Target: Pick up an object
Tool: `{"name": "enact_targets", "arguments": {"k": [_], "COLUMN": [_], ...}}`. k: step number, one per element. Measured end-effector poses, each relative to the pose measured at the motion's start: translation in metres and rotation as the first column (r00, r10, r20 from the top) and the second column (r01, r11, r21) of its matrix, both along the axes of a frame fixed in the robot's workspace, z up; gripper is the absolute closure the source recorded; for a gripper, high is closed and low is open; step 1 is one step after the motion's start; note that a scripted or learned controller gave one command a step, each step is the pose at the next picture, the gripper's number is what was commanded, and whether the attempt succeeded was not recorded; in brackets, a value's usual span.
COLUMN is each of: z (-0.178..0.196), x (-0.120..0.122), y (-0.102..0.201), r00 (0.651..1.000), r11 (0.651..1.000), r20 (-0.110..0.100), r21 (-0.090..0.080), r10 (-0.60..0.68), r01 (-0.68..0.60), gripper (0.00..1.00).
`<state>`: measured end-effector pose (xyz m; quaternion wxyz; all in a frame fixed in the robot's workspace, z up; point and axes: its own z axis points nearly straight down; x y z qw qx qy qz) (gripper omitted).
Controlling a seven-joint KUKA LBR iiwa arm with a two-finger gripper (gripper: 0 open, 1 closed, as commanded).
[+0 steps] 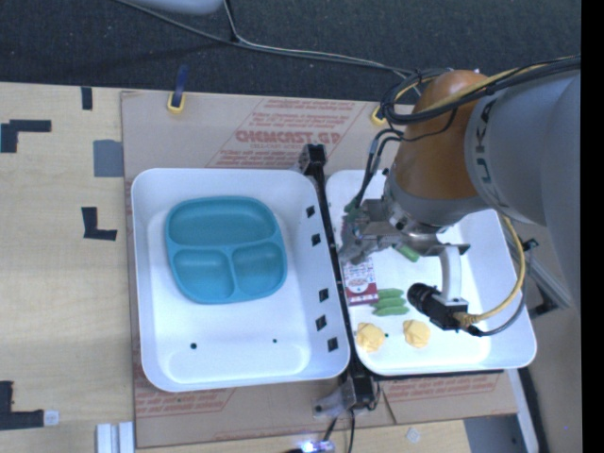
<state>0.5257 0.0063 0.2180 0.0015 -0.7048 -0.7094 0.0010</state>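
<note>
- Two white bins: the left bin (pixel 151 347) holds one blue divided tray (pixel 226 249); the right bin (pixel 505 347) holds several small items.
- In the right bin: one red-and-white packet (pixel 360 283), one green pod-shaped item (pixel 390 300), two yellow pieces (pixel 371 337) (pixel 415 332).
- Gripper (pixel 363 239): low over the right bin's left side, just above the packet; its opening and any hold cannot be told.
- Packet's long axis runs top to bottom of the frame.

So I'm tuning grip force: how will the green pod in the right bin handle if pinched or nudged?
The green pod looks small and thin, so probably light. It lies flat and long, so it should slide rather than roll. Its narrow shape could slip from a pinch.
</note>
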Motion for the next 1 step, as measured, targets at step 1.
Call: {"name": "enact_targets", "arguments": {"k": [1], "z": [0.0017], "x": [-0.0018], "y": [0.0645], "r00": [1.000], "r11": [1.000], "r20": [0.001], "r21": [0.000], "r10": [0.001], "r01": [-0.001], "gripper": [1.00]}}
